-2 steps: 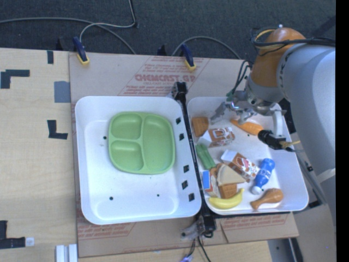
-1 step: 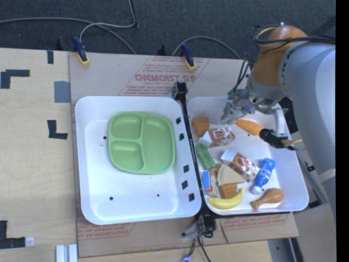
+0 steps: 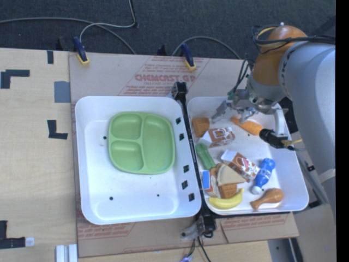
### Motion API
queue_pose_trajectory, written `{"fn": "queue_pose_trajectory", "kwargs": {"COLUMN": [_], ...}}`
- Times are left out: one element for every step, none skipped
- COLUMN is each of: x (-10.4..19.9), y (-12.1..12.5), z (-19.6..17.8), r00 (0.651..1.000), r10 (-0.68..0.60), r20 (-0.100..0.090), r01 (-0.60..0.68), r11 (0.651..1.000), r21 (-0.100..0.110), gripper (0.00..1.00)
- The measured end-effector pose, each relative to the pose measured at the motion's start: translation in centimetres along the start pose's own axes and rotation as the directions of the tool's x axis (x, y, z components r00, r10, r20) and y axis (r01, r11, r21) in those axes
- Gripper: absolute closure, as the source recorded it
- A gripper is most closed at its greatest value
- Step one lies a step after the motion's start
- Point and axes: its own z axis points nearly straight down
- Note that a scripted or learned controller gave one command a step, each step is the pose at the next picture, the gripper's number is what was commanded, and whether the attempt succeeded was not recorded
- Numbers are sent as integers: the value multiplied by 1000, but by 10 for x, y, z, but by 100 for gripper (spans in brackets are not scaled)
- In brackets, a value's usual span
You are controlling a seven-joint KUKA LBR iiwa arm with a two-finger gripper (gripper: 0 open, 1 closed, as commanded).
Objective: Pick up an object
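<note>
The left bin carries a green divided plate — smooth, glossy plastic; the right bin holds the toy food untouched (a curved banana, a blue bottle, a drumstick, an orange carrot); the jaws hover by the carrot at the far edge, whether parted or closed I cannot tell — nothing lifted yet.

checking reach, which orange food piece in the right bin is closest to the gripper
The carrot, just below the gripper; the drumstick lies at the bin's near corner.
</note>
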Motion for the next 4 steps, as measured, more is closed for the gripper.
{"fn": "queue_pose_trajectory", "kwargs": {"x": [40, 40, 32, 31], "y": [-41, 0, -68, -16], "z": [22, 23, 22, 22], "r00": [1000, 1000, 1000, 1000], "r10": [3, 2, 3, 2], "r20": [0, 2, -1, -1], "r01": [-3, -2, -3, -2], "r11": [1000, 1000, 1000, 1000], "r21": [3, 20, 2, 1], "gripper": [0, 0, 0, 0]}}
